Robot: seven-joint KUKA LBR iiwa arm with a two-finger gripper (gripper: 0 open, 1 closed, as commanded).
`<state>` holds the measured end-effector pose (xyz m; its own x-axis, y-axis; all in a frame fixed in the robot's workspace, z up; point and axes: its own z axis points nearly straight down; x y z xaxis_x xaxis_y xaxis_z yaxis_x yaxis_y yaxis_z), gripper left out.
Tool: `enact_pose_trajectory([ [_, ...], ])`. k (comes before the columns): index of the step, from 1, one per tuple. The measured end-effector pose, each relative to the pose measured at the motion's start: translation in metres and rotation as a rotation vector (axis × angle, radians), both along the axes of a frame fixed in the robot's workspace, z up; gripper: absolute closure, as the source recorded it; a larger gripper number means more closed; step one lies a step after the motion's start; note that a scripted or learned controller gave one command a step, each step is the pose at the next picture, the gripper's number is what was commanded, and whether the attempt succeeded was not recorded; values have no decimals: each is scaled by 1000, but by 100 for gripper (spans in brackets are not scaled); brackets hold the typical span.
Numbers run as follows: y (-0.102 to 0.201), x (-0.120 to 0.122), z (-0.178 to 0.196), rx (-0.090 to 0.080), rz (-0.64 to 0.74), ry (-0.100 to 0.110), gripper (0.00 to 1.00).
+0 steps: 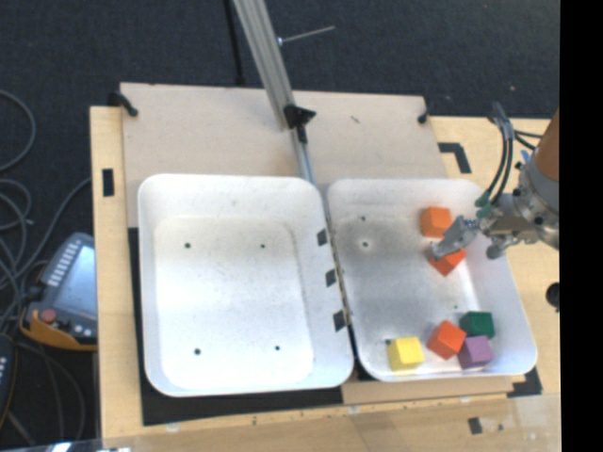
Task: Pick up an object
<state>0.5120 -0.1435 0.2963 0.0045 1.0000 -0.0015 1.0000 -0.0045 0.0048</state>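
Six blocks (435,221) in right bin (377,281).

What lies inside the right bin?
The right bin holds an orange block, a red block partly covered by the gripper, a yellow block, another orange block, a green block and a purple block.

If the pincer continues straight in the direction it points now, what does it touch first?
Probably the small red-orange block directly under the pincer tip, in the right white bin. Depth is unclear from above.
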Motion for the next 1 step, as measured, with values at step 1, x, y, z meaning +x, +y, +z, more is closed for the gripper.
enact_pose_trajectory([
  [1, -50, 51, -74, -2, 2, 6, 0],
])
